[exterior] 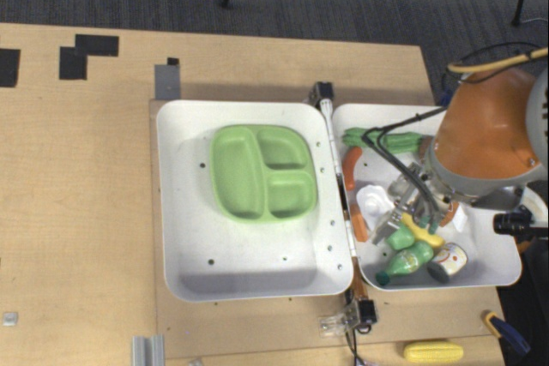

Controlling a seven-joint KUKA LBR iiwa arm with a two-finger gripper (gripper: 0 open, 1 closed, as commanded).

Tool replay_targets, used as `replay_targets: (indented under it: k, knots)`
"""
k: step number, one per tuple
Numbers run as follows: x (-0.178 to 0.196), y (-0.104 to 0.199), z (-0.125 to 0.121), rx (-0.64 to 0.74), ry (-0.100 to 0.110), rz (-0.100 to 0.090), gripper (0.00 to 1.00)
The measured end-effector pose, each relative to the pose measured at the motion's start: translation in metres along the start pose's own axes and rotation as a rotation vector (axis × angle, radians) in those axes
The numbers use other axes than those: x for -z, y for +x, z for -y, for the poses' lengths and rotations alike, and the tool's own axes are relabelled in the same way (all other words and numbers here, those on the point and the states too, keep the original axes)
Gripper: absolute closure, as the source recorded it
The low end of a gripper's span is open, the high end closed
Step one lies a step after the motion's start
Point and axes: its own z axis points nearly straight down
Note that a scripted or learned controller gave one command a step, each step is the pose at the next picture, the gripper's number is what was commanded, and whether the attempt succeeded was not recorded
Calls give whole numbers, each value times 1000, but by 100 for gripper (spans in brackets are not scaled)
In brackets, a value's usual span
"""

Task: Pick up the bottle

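Observation:
The green bottle [407,259] lies on its side near the front wall of the right bin [506,266], its dark end pointing to the lower left. My gripper [410,214] hangs just above and behind it, low among the bin's objects, under the orange band of the arm [485,129]. A yellow banana-like piece [425,230] lies between the gripper and the bottle, touching the bottle's upper side. Nothing is seen held.
The right bin also holds an orange carrot [352,168], a long green vegetable [382,138], a white lump [373,202] and a small grey can [448,261]. A green divided plate [262,171] rests in the left bin [184,270]. A yellow corn cob [433,351] lies on the bench.

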Motion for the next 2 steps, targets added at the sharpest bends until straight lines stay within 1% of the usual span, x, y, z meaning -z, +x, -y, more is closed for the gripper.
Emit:
replay_targets:
  k: [1,2]
  knots:
    - [0,28,-36,236,-1,1,0]
    - [11,26,-38,235,-4,6,100]
